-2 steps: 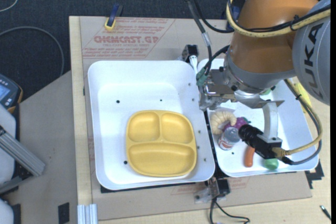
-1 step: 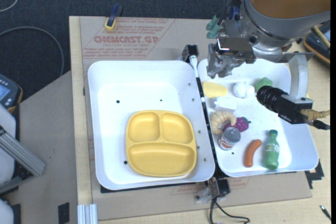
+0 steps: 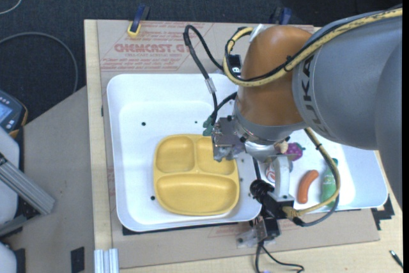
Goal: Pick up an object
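Observation:
A yellow divided plate [image 3: 192, 179] lies in the left white bin [image 3: 137, 137], toward its front right. My gripper [image 3: 222, 145] hangs over the plate's right rear corner, mostly hidden under the orange wrist band. In the right bin [image 3: 364, 195] I see an orange sausage-shaped toy [image 3: 307, 185], a green object [image 3: 328, 183], a small purple object [image 3: 293, 151] and a white-and-red item [image 3: 277, 174], all partly covered by the arm.
The arm's grey body and orange band cover most of the right bin. Cables loop around the wrist and hang over the bench's front edge. A cardboard sheet lies behind the bins with a yellow clamp [image 3: 135, 27].

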Controlling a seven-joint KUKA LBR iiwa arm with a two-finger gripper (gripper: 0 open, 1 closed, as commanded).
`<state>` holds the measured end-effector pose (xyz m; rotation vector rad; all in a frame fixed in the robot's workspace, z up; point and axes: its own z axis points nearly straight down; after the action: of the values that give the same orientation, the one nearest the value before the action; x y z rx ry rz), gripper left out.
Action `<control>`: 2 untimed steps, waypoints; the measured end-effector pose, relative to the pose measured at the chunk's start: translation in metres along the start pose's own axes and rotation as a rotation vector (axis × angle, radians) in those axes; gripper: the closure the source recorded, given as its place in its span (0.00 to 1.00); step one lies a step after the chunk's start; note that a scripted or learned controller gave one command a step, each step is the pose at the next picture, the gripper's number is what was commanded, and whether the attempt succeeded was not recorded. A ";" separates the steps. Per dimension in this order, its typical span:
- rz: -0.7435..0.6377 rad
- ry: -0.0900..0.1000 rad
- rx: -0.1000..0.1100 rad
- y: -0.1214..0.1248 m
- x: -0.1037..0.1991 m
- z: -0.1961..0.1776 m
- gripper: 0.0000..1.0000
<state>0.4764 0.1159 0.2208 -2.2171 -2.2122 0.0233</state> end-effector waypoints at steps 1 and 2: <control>-0.013 0.010 -0.027 0.001 0.080 -0.093 1.00; -0.006 0.002 -0.011 0.032 0.110 -0.010 1.00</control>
<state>0.5089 0.2263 0.2297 -2.2152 -2.2226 0.0089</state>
